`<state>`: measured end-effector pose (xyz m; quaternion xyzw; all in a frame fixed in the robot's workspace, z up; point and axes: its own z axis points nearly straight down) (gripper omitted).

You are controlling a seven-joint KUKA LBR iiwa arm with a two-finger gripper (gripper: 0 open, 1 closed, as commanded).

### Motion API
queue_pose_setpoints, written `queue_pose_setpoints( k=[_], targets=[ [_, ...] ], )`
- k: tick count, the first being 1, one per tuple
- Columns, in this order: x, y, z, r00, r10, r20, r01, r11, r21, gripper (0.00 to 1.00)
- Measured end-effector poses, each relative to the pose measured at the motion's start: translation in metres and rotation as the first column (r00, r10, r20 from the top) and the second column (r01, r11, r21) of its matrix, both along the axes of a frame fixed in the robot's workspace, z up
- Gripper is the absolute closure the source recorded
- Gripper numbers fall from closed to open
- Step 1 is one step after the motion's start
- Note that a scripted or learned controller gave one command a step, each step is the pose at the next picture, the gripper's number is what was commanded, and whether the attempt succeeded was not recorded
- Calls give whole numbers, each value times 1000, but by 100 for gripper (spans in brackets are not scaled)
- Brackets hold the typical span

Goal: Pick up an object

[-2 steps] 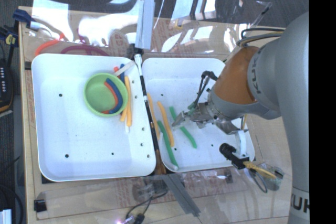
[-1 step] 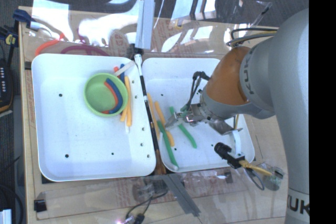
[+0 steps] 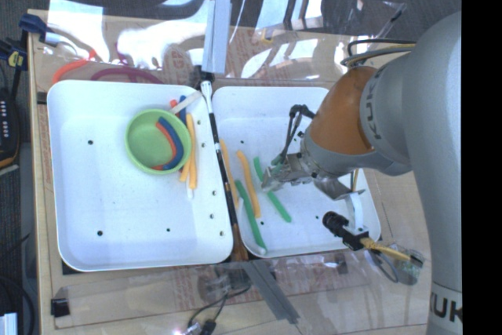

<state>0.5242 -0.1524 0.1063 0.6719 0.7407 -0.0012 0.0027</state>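
The right bin (image 3: 267,102) holds several thin sticks: an orange one (image 3: 249,182), a second orange one (image 3: 224,157) by the left wall, and green ones (image 3: 278,206) (image 3: 256,229). My gripper (image 3: 272,172) is down in this bin, just above the green stick near the bin's middle, with the orange-banded wrist (image 3: 339,121) behind it. Nothing shows clearly between its fingers. The left bin (image 3: 94,192) holds a green bowl (image 3: 157,141) with red and blue pieces inside, and orange sticks (image 3: 189,157) lie beside it.
The ridge between the two bins (image 3: 221,169) runs close to the left of the sticks. Red and purple cables (image 3: 110,73) lie behind the left bin. The grey arm (image 3: 431,153) covers the right side of the bench.
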Motion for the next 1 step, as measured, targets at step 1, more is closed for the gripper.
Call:
queue_pose_setpoints(
  k=[1],
  targets=[
    [51, 62, 118, 991, -137, -4, 137, 991, 7, 100]
  ],
)
